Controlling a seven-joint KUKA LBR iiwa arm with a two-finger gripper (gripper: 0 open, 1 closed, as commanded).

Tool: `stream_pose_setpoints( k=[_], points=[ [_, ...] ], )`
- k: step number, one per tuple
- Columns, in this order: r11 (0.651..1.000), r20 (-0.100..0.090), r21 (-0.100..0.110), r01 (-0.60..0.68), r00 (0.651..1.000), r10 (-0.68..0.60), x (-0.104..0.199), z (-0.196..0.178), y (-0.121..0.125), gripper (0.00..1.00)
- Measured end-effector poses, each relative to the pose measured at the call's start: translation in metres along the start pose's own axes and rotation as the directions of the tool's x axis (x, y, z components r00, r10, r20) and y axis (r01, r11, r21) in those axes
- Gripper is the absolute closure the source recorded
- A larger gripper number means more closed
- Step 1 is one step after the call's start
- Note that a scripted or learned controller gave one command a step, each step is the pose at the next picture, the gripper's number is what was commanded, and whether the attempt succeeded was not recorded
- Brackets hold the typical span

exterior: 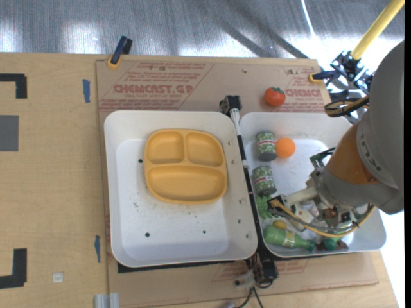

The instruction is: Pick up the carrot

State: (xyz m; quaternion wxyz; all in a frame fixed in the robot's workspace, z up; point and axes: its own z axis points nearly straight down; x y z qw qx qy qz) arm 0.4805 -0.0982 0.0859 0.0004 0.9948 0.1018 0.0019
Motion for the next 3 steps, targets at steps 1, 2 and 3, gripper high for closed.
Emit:
stream_pose_setpoints(
  k=[1,2,3],
  points=[
    [1.000,0.000,0.000,0.000,1.000,0.000,0.0000,0.0000,0.0000,0.00],
    [1.000,0.000,0.000,0.000,1.000,0.000,0.0000,0.0000,0.0000,0.00],
    [1.000,0.000,0.000,0.000,1.000,0.000,0.0000,0.0000,0.0000,0.00]
  ],
)
